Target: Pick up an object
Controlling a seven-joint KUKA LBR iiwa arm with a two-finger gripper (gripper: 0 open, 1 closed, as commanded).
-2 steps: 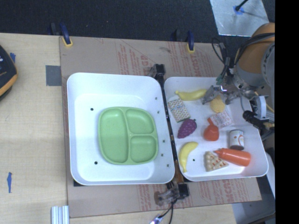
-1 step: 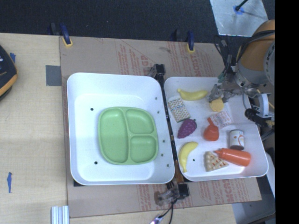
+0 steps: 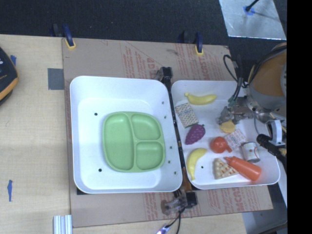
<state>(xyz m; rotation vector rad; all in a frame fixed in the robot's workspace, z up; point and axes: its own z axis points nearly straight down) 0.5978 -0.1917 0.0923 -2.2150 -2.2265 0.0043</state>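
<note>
**Gripper low over the yellow piece in the right bin**

The right bin (image 3: 273, 179) serves as the landmark. The gripper (image 3: 230, 115) sits low inside it, near its far right part, with the grey arm (image 3: 267, 84) and its orange band reaching in over that bin's right wall. Directly beneath the gripper lies a small round yellow object (image 3: 227, 126), possibly a toy lemon, touching or almost touching the tool. Whether the tool is spread or closed cannot be told from this angle, and nothing can be confirmed as gripped.

Other toys lie in the right bin. A banana (image 3: 200, 98) lies along its far side, and a checkered packet (image 3: 186, 114) sits near its left wall. A bunch of purple grapes (image 3: 194, 133) lies just nearer than the packet. A second banana (image 3: 194, 161) curves by the near left corner. A red tomato (image 3: 219, 144) sits at the middle, with a pizza slice (image 3: 223, 169) and an orange bottle (image 3: 243, 167) near the front wall. A small can (image 3: 250, 151) lies toward the right wall.

To the left of the right bin, the left bin (image 3: 83, 130) holds 1 green divided plate (image 3: 132, 141).
</note>
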